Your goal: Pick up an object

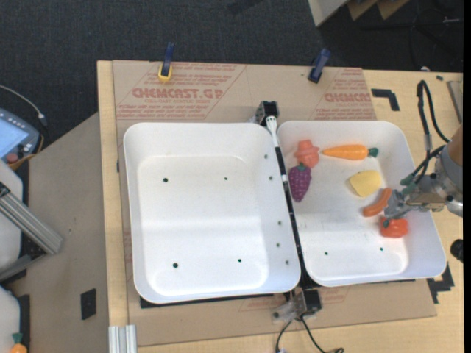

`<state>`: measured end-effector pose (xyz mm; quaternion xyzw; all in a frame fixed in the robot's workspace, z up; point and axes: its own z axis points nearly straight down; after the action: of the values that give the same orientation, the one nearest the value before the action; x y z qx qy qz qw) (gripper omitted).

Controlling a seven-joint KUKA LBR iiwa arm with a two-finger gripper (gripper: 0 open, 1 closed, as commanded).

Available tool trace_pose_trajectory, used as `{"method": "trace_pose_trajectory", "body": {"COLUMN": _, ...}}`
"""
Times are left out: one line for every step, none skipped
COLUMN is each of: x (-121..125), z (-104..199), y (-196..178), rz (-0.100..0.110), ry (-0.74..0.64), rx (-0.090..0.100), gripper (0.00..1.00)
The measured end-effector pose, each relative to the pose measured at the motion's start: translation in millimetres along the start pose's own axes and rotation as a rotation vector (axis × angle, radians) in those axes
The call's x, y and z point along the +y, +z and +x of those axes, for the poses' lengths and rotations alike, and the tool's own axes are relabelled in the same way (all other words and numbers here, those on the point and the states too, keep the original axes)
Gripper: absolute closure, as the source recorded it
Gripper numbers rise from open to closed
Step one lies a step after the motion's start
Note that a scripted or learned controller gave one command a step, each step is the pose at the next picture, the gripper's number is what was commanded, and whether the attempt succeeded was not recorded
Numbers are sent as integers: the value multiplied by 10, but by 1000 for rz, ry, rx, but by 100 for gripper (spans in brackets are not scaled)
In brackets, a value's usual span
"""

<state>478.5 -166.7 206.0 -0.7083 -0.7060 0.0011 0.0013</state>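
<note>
1. Reaching in from the right, the hand (392, 210) hangs low over the right bin (346, 267), near its right wall. I cannot tell how far it is open, nor whether it has hold of anything.
2. Directly at the hand lie two pieces. An orange-red sausage-shaped piece (377, 202) runs on a slant, its long axis going from lower left to upper right, the upper end meeting the hand.
3. Just below the hand sits a round red tomato (394, 228), touching or nearly touching it; from here I cannot say which.
4. A yellow wedge (366, 183) lies just up and left of the sausage piece, close beside it.
5. Further back in the same bin a carrot (345, 152) lies almost level across the view, its long axis left to right, the green stem end pointing right and the tip pointing left.
6. Left of the carrot's tip sits a small orange-pink piece (307, 154), and just below that a purple bunch of grapes (299, 182), long axis roughly up and down, close to the bin's left wall.
7. The left bin (147, 219) stands alongside, the two rims meeting down the middle of the tabletop (221, 87).
</note>
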Motion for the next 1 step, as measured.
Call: {"method": "trace_pose_trajectory", "body": {"x": 11, "z": -618, "y": -669, "rz": -12, "ry": 2, "rx": -8, "gripper": 100}}
